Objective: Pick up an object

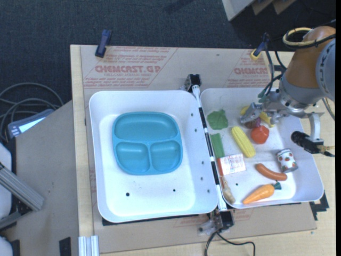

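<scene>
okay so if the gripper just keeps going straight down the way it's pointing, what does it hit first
Most likely the red tomato, lying just below the gripper in the right bin; depth is hard to judge from this slanted view.

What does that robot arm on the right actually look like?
The arm is a thick, rounded grey body with an orange band above the wrist. Black cables loop around it, one yellowish. It ends in a small metallic gripper over the right bin.

Robot lab, cardboard-topped bench [144,68], loose cables [26,97]
</scene>
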Motion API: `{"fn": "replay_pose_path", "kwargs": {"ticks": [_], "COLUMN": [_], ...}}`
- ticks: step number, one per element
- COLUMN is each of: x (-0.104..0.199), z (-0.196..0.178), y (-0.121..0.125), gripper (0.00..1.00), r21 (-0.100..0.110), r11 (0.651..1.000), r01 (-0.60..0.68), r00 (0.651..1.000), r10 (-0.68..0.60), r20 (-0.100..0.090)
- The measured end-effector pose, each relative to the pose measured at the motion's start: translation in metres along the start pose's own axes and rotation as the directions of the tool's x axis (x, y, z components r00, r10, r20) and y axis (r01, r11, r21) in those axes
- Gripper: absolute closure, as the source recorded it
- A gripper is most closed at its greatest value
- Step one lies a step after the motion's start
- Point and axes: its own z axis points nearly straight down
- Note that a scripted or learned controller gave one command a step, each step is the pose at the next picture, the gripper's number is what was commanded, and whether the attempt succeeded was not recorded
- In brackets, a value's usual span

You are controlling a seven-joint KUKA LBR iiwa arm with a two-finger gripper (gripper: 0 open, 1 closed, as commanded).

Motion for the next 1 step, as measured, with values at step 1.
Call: {"fn": "replay_pose_path", "kwargs": {"ticks": [1], "x": [0.0202], "z": [0.023], "y": [-0.0316], "gripper": [0.0], "r21": [-0.012], "r11": [1.0], "r01": [-0.002], "r00": [1.0], "r10": [0.002], "r20": [0.007]}}
